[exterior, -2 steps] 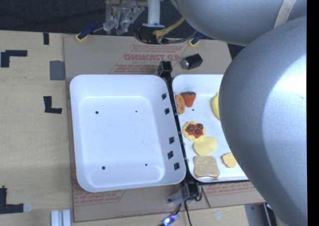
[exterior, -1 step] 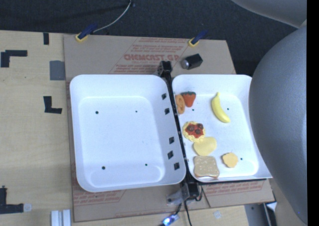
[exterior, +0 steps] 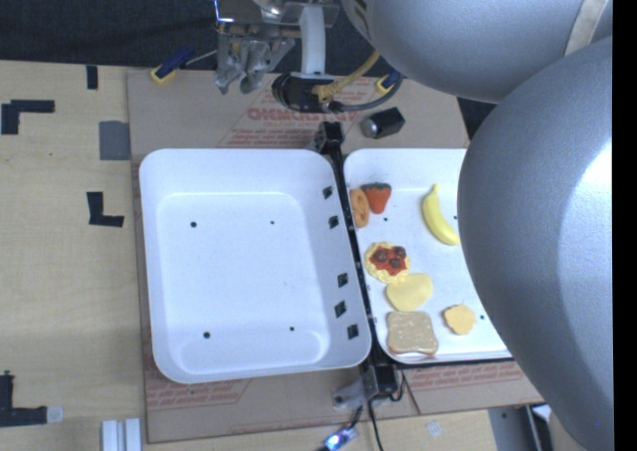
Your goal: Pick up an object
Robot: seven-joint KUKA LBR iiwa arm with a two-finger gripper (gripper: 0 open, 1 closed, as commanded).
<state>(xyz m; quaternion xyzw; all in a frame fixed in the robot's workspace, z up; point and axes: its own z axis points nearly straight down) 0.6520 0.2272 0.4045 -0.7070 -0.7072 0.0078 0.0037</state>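
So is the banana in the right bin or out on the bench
In the right bin. The banana lies on its white floor, beside the strawberry, inside the rim.

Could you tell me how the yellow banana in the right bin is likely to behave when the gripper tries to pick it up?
The banana looks like smooth moulded toy food, so probably stiff, light and somewhat slippery. Its curved shape may let it rock or pivot when pushed. It lies apart from the strawberry, leaving some approach room.

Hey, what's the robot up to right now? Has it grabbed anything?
Hand up past the bins' far edge, nothing seen in it. Toy food, banana and toast included, lying in right bin. Arm overhangs that bin.
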